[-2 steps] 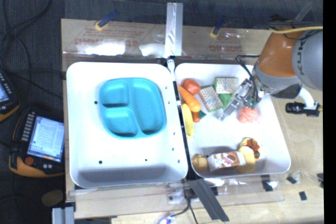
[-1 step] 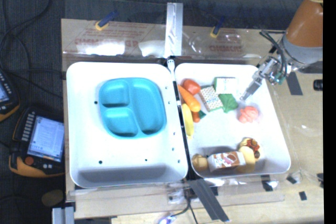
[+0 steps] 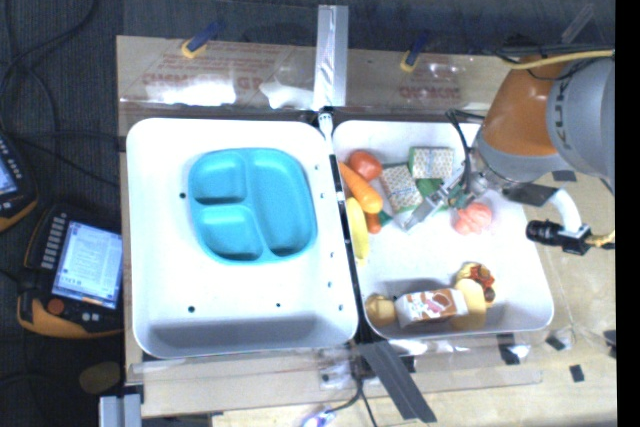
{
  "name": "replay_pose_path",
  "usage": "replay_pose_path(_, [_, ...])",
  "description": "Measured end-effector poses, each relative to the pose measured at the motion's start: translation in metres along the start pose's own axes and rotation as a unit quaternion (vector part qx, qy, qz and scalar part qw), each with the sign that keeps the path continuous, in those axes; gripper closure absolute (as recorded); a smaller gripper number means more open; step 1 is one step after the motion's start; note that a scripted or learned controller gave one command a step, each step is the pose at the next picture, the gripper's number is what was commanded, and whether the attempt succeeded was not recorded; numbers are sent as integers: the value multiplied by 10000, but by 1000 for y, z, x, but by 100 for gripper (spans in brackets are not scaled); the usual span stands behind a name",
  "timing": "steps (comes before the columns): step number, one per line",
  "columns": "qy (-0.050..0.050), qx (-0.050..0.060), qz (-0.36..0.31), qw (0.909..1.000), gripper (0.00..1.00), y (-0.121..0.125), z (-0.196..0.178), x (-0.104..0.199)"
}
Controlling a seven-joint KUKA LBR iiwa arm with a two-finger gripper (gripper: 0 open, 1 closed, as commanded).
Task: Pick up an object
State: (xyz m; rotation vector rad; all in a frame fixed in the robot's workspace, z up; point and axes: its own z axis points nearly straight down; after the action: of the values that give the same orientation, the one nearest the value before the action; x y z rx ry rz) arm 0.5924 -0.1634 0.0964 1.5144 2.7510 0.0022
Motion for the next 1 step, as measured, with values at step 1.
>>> replay_pose_path(1, [10,14,810,9967,0,-27,-12,60])
